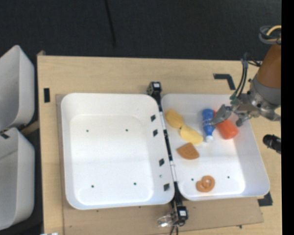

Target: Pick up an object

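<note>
1. The left bin (pixel 110 151) gives me open floor across the frame's middle.
2. The right bin's (pixel 245 175) upper half is crowded: blue bottle (pixel 207 124), orange block (pixel 227 129), yellow pieces (pixel 183 126).
3. An orange ring (pixel 205 183) sits at its lower middle.

Light wood bench top (pixel 112 75) on dark floor (pixel 137 18); two white containers (pixel 10 131) off its left edge; even overhead light.

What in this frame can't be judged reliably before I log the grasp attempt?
- End effector: its state over the right bin is unclear in the camera view; too small and blurred.
- Red object: upper part covered by the end effector, so contact is unclear.
- Blue bottle: too small to read any detail.
- Arm: cut off by the view's right side.
</note>
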`<state>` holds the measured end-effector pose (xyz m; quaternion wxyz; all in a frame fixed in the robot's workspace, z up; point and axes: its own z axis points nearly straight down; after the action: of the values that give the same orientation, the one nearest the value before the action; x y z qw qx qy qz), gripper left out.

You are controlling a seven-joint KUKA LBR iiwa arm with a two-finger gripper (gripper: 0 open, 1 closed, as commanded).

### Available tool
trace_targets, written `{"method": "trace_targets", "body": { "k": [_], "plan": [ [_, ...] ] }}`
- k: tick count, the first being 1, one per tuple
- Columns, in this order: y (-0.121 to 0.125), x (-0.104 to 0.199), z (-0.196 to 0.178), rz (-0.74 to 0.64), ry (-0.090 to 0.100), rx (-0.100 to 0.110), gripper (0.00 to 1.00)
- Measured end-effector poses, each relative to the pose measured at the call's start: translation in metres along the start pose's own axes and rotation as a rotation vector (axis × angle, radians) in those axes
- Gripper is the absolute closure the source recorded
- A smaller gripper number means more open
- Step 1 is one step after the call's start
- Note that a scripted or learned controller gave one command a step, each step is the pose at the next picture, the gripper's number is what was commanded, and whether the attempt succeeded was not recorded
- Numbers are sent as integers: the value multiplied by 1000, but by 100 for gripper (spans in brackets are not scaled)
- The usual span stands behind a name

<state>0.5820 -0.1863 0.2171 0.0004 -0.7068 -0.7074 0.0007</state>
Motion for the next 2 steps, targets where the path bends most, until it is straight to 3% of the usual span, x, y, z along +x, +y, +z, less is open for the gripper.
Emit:
{"method": "trace_targets", "body": {
  "k": [1, 2],
  "plan": [
    [-43, 19, 92, 2, 4, 11, 0],
    [-39, 16, 77, 6, 1, 0, 100]
  ]
}}
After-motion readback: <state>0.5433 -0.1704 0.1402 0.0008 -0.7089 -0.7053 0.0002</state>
